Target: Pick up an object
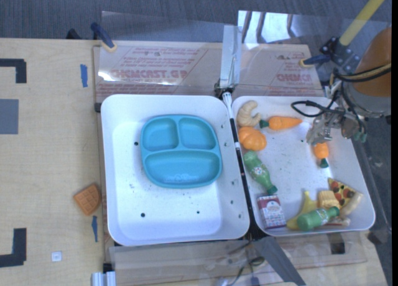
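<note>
My gripper point(320, 134) hangs over the far right part of the right bin point(292, 160), directly above a small orange carrot piece with a green tip point(321, 152). The gripper's lower end meets the top of that piece in this view. Other things lie in the same bin. A croissant point(249, 112), a long carrot point(283, 122) and an orange fruit point(252, 138) are at the far left. A green bottle point(260, 173) sits along the left wall. A red box point(271, 210), a banana point(308, 202), another green bottle point(317, 217) and a pizza slice point(344, 190) crowd the near edge.
The left bin point(118, 154) holds a blue divided plate point(180, 151). A brown waffle-like piece point(87, 198) lies on the bench left of the bins. Clear plastic panels point(230, 61) stand behind the bins. Cables point(308, 106) trail from the wrist over the right bin's far side.
</note>
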Action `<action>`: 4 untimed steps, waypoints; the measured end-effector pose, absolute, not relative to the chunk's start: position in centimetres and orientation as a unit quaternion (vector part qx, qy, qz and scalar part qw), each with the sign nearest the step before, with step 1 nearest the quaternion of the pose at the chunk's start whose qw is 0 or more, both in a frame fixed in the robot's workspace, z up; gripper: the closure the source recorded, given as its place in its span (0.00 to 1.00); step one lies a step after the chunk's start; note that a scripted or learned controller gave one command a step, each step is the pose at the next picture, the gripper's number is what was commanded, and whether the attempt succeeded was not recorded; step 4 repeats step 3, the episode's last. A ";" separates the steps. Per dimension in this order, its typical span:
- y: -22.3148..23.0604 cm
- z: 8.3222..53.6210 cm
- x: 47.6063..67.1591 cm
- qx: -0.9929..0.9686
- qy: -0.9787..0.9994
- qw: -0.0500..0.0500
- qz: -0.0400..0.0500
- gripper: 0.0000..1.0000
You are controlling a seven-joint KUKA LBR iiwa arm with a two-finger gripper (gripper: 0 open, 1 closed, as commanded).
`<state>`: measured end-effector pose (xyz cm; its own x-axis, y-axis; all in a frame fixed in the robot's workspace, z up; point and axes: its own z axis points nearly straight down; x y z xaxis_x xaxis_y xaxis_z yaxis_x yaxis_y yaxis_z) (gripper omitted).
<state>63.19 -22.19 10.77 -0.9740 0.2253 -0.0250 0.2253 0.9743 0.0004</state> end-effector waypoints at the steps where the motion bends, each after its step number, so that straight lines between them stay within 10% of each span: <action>1: -22.2 10.7 63.2 0.113 0.993 0.012 -0.001 0.00; 2: -22.3 8.7 62.3 0.179 0.984 0.004 0.001 0.00; 3: -22.4 9.9 62.7 0.178 0.984 0.010 -0.001 1.00; 4: -22.4 9.9 62.7 0.178 0.984 0.010 -0.001 1.00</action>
